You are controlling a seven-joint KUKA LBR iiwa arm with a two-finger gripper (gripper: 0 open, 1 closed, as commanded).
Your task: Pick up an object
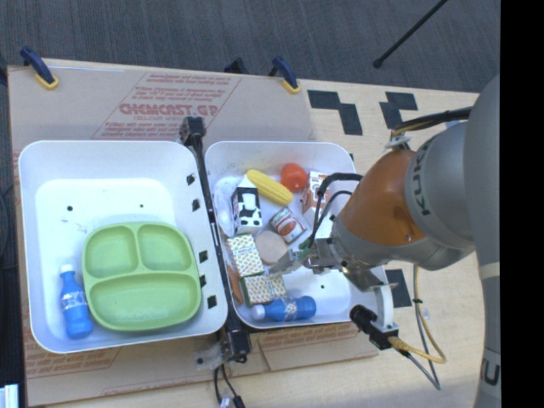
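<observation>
We see the arm [399, 202] reaching in from the right over the right bin [340, 153]; its gripper [299, 258] is low among the clutter, approx. mid-bin, but whether it's open, closed or holding anything we can't tell, since the wrist hides that part.

Risks, as we judge them: items are packed tight, so a descent could land betw. two things and pinch nothing; or it nudges the small can [287, 224] or the checkered box [245, 255] sideways; round things like the can or the blue bottle [286, 309] may roll or slip out of a grip; a flat packet gives little to grab; wrist could also bump neighbours w/o us seeing it.

Containers: right bin holds a yellow banana-like piece [269, 187], a red ball [294, 177], a black-and-white carton [247, 212], the can, the checkered box, a second patterned packet [264, 288] and the blue bottle lying near the front wall; any of these could be the pick target, most just beside the gripper.

Left bin [51, 155] holds a green divided plate [140, 275] and, at its front left corner, another blue bottle [74, 303], touching or just beside the plate; well apart from the gripper.
</observation>
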